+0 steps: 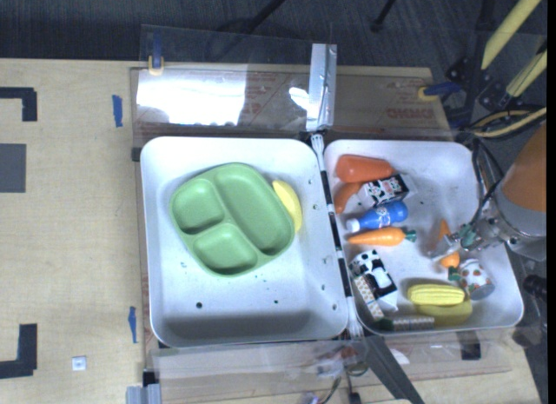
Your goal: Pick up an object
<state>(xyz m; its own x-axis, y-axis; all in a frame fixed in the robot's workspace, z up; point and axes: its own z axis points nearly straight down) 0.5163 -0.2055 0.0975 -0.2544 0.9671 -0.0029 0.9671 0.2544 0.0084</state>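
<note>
The right bin (pixel 417 155) holds several toys. Along its left side lie an orange piece (pixel 363 168), a black-and-white carton (pixel 385 188), a blue bottle (pixel 380 216) and a carrot (pixel 380 238). A black-and-white cow-patterned block (pixel 373 274) and a yellow corn cob (pixel 437 295) sit near the front. My gripper (pixel 470 236) reaches in from the right, low over the bin's right side. It hangs just above a small orange piece (pixel 449 260) and a pale round toy (pixel 476 279). Dark cables and the wrist blur its tip.
The left bin (pixel 165 307) holds a green divided plate (pixel 231 217) with a yellow piece (pixel 289 203) at its right rim. An upright clear panel (pixel 226 89) stands behind the bins. The arm's orange band (pixel 528 181) is at the right edge.
</note>
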